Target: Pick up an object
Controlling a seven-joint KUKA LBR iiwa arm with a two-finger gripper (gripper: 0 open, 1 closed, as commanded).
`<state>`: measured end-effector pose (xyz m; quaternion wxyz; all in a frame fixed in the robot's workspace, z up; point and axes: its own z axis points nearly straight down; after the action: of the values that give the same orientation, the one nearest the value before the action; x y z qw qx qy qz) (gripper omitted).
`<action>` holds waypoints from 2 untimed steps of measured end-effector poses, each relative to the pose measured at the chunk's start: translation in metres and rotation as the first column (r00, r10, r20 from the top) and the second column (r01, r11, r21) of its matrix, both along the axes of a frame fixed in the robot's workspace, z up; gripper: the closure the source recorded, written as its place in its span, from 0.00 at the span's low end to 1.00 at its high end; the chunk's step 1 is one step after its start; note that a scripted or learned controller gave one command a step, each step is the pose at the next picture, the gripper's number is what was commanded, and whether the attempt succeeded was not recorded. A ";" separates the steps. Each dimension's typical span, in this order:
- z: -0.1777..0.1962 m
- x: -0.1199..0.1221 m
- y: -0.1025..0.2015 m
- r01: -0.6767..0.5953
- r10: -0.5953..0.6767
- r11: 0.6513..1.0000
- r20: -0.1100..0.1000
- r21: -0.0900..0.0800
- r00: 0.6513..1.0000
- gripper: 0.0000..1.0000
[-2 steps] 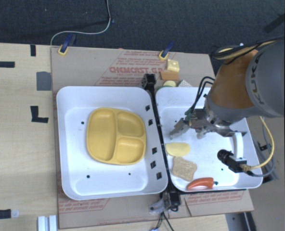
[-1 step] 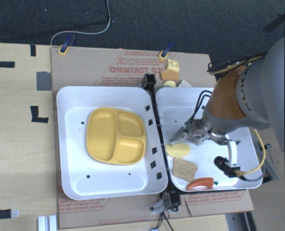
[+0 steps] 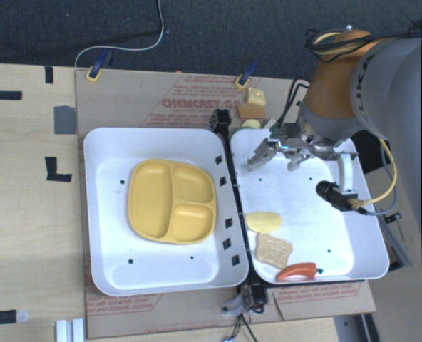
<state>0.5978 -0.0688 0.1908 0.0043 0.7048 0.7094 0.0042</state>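
Two white bins sit side by side on a cardboard sheet [image 3: 197,98] on the bench. The left bin [image 3: 100,191] holds a yellow divided tray [image 3: 172,200], lying flat near its centre. The right bin [image 3: 368,251] holds three items grouped at its near left: a pale yellow piece [image 3: 263,221], a tan block [image 3: 274,250] just nearer than it, and a red-orange piece [image 3: 296,271] against the near wall. All three lie loose on the bin floor.

The arm [image 3: 353,84] enters from the right, with its orange band above the wrist. The gripper [image 3: 281,157] hovers over the far part of the right bin, well apart from the three items. Its fingers are spread apart, with nothing between them.

Beyond the far wall of the right bin, small yellow and tan blocks [image 3: 253,103] rest on the cardboard.
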 end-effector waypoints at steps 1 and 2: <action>-0.096 0.018 -0.030 0.008 -0.008 1.000 -0.021 -0.001 1.000 0.00; -0.107 0.068 -0.027 0.003 -0.003 1.000 -0.015 -0.003 1.000 0.00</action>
<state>0.6654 -0.0962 0.0837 0.0001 0.7059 0.7083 -0.0021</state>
